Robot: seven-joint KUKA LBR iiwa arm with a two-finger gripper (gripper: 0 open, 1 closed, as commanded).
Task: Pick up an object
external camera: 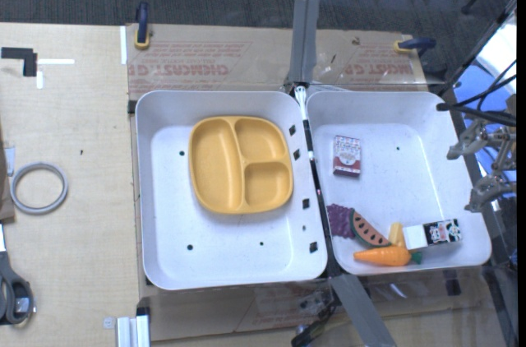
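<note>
Reaching into the right bin [460, 173], gripper [485, 164] at far edge, jaw opening not discernible, nothing visibly held. Carrot [383, 256], watermelon slice [368, 230], small box [434, 233] crowd the near wall: a grab there likely slips or catches two.

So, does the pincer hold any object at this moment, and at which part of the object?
Nothing is held. The pincer is at the right edge of the right bin, with nothing between its fingers; the carrot and small box lie apart.

We see a matt yellow plastic tray [241, 165] in a smooth, slightly glossy white plastic bin [164, 255] on pale wood bench [74, 255].
</note>
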